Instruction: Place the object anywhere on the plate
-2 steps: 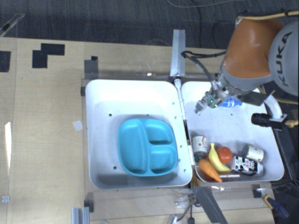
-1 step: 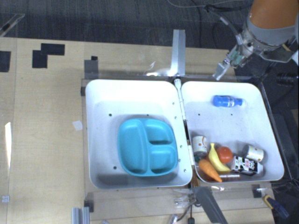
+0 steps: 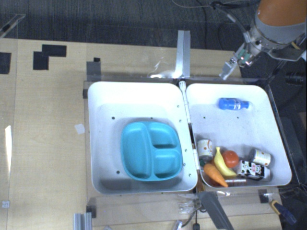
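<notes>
The carrot (image 3: 214, 174) lies right of the blue plate (image 3: 151, 150), unpicked; the gripper (image 3: 232, 66) hangs above-right. Finger state: cannot tell. Next: descend and grasp.

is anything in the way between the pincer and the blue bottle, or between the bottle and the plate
Nothing visible blocks the pincer, which hangs above the far rim of the right bin; the blue bottle lies alone just below it. Toward the blue plate in the left bin, only the raised divider between the bins has to be cleared.
</notes>
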Controlling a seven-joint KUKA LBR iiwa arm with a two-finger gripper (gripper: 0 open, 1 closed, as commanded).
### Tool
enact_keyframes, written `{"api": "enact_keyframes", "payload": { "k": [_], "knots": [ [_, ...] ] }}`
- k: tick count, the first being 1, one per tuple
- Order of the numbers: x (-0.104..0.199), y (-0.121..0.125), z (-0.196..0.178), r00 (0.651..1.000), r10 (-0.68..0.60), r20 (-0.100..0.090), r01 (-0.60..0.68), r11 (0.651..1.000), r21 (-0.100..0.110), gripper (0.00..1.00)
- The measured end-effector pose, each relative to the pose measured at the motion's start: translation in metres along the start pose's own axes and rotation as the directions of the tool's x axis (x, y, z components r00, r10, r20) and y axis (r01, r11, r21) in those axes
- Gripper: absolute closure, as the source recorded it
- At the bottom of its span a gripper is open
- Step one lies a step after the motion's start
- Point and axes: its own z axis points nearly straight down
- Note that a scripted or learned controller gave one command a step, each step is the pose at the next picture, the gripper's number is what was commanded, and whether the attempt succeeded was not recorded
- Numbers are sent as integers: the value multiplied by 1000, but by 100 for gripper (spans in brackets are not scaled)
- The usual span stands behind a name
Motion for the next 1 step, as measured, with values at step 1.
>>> {"api": "enact_keyframes", "payload": {
  "k": [1],
  "knots": [
    [63,-22,85,996,91,-5,-91,996,6,100]
  ]
}}
